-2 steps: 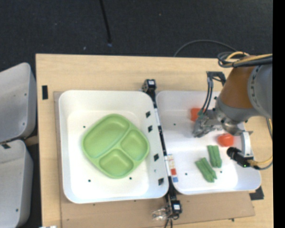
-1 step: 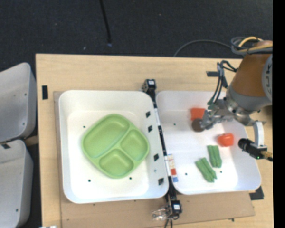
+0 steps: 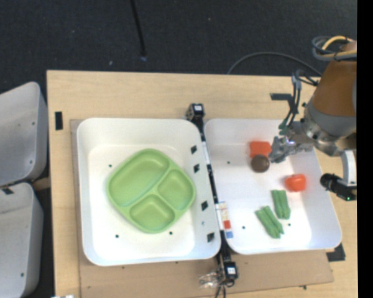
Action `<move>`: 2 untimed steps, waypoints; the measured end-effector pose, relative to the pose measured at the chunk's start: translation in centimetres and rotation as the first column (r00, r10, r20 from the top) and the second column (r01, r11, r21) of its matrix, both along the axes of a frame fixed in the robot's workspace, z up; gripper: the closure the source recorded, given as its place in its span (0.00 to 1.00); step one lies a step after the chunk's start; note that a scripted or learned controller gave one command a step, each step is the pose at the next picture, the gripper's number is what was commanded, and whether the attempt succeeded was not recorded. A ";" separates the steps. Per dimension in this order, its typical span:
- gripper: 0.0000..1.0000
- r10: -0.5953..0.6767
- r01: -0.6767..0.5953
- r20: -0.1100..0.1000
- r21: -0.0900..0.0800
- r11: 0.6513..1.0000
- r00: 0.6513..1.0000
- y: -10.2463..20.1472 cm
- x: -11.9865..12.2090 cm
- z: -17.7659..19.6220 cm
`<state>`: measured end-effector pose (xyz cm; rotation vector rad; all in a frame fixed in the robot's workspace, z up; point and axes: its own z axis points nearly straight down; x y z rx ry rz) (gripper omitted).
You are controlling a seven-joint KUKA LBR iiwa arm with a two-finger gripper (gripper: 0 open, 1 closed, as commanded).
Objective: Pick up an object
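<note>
In the right bin (image 3: pixel 236 234) lie an orange block (image 3: pixel 258 148), a small brown ball (image 3: pixel 260 164), an orange-red piece (image 3: pixel 295 182) and two green bean pods (image 3: pixel 273 213). My gripper (image 3: pixel 280 151) hangs low over the bin's upper right part, just right of the orange block and the brown ball. Nothing shows between its tips. The arm with its orange band (image 3: pixel 336 92) comes in from the right edge.
The left bin (image 3: pixel 87 166) holds a green divided plate (image 3: pixel 151 190). A black-clipped divider (image 3: pixel 205 179) runs between the bins. Cables (image 3: pixel 261 58) loop behind the right bin. White chair seats (image 3: pixel 12 141) stand at the far left.
</note>
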<state>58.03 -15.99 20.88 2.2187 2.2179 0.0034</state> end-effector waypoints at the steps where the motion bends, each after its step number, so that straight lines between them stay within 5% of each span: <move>1: 1.00 0.007 -0.007 -0.002 0.002 1.000 1.000 5.5 2.1 -0.1; 2: 1.00 0.007 -0.007 -0.002 0.002 1.000 1.000 10.9 4.1 -0.1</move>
